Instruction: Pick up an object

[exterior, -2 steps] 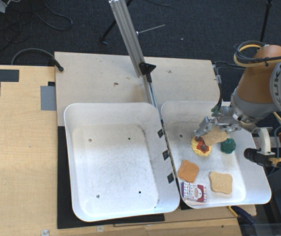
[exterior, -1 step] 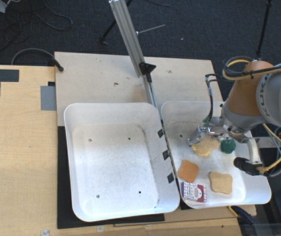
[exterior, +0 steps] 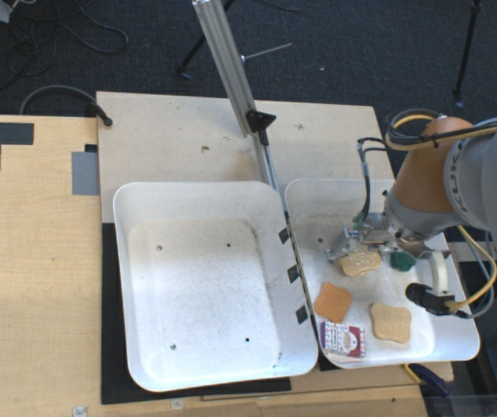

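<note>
Camera view: The arm [exterior: 444,176] enters from the right and reaches down into the right bin [exterior: 457,341]. The gripper [exterior: 353,243] sits low over the bin floor, its metal fingers directly above and against a tan, bread-like piece [exterior: 361,261]. Whether the fingers are apart, together or clamped on that piece cannot be told; the wrist and cabling cover the gap. A green object [exterior: 402,260] lies just beside the tan piece, partly under the wrist.

Nearer the front of the same bin lie an orange-brown square piece [exterior: 333,301], a pale toast-shaped piece [exterior: 391,323] and a small red-and-white packet [exterior: 342,339] at the front rim. The three are apart from the gripper.

The left bin [exterior: 135,233] adjoins the right bin along a row of black clips [exterior: 293,273].
</note>
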Motion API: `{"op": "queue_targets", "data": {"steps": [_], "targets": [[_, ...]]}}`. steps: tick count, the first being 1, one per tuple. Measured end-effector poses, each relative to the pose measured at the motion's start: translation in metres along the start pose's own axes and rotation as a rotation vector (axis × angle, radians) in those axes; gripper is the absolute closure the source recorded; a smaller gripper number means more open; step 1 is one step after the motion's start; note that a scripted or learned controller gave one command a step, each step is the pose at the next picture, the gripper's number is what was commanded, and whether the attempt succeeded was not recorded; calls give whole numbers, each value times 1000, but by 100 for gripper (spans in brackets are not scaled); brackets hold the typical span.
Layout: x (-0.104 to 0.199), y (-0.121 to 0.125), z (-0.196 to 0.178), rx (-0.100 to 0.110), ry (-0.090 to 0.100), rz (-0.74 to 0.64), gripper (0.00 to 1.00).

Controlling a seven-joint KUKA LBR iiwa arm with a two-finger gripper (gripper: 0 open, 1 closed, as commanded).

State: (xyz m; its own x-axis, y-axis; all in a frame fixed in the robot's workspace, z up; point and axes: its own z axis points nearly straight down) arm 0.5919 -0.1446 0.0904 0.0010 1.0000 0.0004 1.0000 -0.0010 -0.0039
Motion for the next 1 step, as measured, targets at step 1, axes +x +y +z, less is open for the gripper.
{"op": "queue_targets", "data": {"steps": [1], "targets": [[-1, 0, -8, 3, 2, 4, 100]]}}
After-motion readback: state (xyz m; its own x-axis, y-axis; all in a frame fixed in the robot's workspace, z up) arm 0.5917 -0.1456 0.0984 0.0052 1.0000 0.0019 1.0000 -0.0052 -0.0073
